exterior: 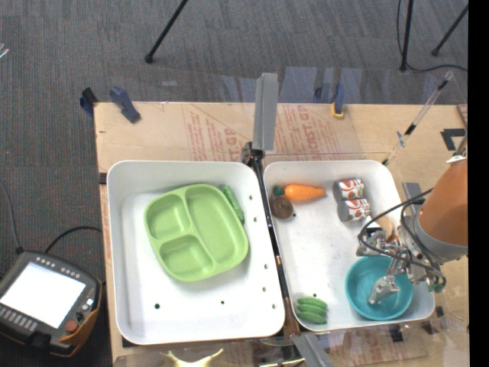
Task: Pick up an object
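Note:
In the right bin [325, 243] lie an orange carrot [304, 193], a small brown round object [281, 207], two red and white cans [351, 199], a green pea pod [312, 309] and a teal bowl [370, 306]. My gripper [384, 287] reaches in from the right and hangs low over the bowl's inside, at the bin's near right corner. Nothing is visibly held. A light green divided plate [197, 232] lies in the left bin [130, 281], with a thin green item [233, 202] at its right edge.
The arm's grey wrist and orange band [451, 212] cover the right bin's right rim, with cables looping above the bowl. A grey post [265, 121] stands behind the divider between the bins. A tablet [42, 300] lies on the floor at the left.

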Available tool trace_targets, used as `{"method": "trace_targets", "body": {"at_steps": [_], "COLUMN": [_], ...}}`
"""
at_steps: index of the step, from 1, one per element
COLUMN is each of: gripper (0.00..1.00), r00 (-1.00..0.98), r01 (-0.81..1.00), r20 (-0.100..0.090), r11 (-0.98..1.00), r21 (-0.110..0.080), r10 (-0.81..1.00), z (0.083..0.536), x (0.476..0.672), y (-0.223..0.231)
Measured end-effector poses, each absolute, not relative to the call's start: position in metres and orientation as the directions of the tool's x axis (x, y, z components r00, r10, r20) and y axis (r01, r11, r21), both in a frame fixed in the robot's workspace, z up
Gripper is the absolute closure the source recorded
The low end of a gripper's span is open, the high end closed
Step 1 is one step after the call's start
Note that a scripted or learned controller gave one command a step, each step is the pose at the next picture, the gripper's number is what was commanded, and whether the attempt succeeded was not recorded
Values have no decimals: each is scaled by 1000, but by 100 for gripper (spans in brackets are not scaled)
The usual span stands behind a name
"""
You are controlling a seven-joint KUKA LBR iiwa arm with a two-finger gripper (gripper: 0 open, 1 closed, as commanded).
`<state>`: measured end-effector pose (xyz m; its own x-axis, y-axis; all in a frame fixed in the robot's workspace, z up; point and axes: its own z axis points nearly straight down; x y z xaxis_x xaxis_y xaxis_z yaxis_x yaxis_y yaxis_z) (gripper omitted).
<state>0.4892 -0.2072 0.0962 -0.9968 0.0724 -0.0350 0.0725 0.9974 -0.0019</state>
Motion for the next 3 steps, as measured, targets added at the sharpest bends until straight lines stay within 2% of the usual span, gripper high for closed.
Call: {"method": "trace_targets", "body": {"at_steps": [3], "gripper": [0], "r00": [-995], "r01": [-96], "r20": [-36], "r11": [995], "r21": [-9], "r10": [-96], "z": [96], "x": [492], "y": [-204]}}
